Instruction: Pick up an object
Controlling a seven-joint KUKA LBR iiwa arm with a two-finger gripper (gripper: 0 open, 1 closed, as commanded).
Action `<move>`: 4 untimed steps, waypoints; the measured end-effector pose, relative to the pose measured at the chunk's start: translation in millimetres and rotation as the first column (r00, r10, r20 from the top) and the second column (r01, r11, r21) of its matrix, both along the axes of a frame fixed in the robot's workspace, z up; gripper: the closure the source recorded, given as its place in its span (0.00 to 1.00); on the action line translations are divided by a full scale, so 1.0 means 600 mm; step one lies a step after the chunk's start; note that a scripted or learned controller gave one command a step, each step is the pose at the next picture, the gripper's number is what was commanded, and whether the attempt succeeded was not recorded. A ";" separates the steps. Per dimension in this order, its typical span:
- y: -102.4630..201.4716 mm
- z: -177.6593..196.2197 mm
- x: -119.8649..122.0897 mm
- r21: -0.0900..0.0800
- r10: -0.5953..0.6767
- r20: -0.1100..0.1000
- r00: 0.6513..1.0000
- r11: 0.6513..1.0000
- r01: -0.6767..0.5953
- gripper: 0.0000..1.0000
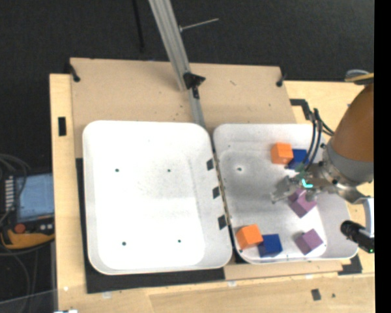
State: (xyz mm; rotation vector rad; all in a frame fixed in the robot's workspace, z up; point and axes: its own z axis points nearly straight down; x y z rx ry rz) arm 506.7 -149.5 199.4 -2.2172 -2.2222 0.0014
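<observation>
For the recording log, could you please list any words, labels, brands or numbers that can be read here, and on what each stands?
None can be read.
The handheld control unit left of the bench has a blue screen, but whatever it shows is too small and blurred to read.
The blocks in the right bin and the arm show no lettering.

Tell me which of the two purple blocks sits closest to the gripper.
The upper purple block, right beside the gripper; the other purple block lies apart near the right bin's front edge.
</observation>
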 end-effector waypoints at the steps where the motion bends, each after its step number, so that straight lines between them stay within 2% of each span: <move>1: -0.001 0.002 0.001 -0.001 -0.003 0.004 1.000 1.000 0.003 0.00; 3: -0.009 -0.160 0.011 -0.002 -0.003 0.000 1.000 1.000 0.003 0.00; 4: -0.010 -0.138 0.014 -0.002 -0.011 0.008 1.000 1.000 0.011 1.00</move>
